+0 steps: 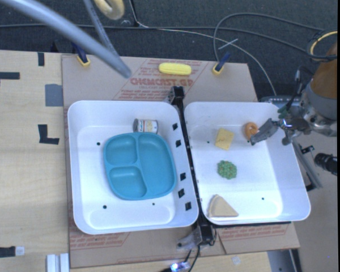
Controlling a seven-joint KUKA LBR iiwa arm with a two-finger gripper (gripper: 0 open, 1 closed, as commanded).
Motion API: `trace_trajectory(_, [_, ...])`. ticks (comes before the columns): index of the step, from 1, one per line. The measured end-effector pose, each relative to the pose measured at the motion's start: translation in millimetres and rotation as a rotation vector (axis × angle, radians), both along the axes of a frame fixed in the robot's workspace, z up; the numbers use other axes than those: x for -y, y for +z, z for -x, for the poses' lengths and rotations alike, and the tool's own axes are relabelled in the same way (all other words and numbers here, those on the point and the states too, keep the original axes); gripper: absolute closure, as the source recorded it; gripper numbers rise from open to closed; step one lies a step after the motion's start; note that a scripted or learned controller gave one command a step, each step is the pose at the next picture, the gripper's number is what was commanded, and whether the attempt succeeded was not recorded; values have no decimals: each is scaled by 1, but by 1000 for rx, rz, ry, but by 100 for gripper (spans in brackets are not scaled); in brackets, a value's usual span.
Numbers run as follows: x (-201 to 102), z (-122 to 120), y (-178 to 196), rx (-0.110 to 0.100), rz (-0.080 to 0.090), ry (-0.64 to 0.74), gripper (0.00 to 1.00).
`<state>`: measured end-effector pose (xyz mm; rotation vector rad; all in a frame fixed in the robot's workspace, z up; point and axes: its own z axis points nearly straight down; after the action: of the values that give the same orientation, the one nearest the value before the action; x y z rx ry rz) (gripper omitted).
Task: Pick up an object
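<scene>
A: Where is the gripper in the right bin?

B: Near the bin's two o'clock corner, reaching in from the right rim. Its dark tip points toward nine o'clock, slightly downward.

A: Spread or pressed together?

B: I cannot tell; the tip reads as one dark wedge at this slant. Nothing is visibly held in it.

A: What lies closest?

B: The orange piece, just beside the tip at about ten o'clock from it, possibly touching. It is small and roundish, with no clear long axis.

A: Other candidates?

B: The yellow block sits at nine o'clock from the tip, a bit farther. The green ball is at about seven o'clock. The tan wedge is well apart, toward the bin's six o'clock edge.

A: So the move turns on what?

B: My judgement: the orange piece is nearest, so a small shift toward ten o'clock and a descent would centre on it.
</scene>
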<state>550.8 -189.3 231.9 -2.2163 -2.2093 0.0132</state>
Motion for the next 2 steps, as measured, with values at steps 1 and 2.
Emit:
trace_trajectory(1, [-1,-3,8,13,3,4,0])
trace_trajectory(2, [0,-7,-55,8,2,4,0])
